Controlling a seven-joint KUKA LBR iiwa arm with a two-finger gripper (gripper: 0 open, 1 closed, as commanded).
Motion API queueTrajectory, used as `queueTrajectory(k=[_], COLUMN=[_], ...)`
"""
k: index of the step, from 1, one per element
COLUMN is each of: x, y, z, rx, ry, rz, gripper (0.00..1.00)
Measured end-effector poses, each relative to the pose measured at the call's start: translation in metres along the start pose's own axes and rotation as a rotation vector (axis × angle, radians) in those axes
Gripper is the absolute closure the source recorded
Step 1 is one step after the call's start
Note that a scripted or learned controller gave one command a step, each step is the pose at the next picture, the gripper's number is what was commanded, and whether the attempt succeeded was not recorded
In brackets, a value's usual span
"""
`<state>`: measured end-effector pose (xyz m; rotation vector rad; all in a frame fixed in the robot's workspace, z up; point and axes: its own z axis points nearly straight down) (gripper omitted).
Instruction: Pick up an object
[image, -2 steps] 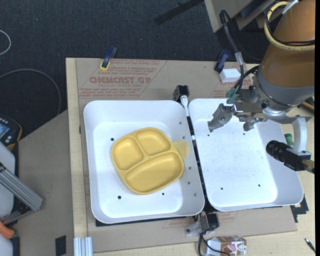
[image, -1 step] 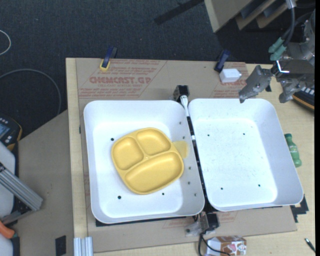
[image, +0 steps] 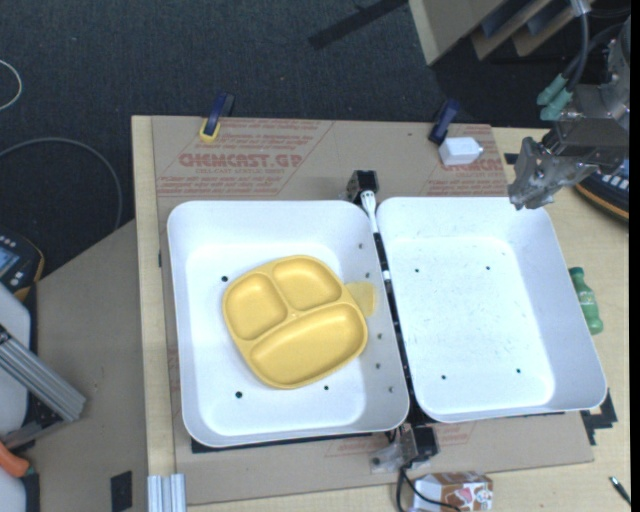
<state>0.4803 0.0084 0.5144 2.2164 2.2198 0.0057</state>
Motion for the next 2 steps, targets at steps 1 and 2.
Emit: queueTrajectory(k=[1, 2], x=[0.037, 0.067], y=[-0.003, -0.001], z=[0.135, 0.103], rx=[0.021, 0.001], ry=[0.000, 0.002], rz=[-0.001, -0.002], gripper=[1.00, 1.00])
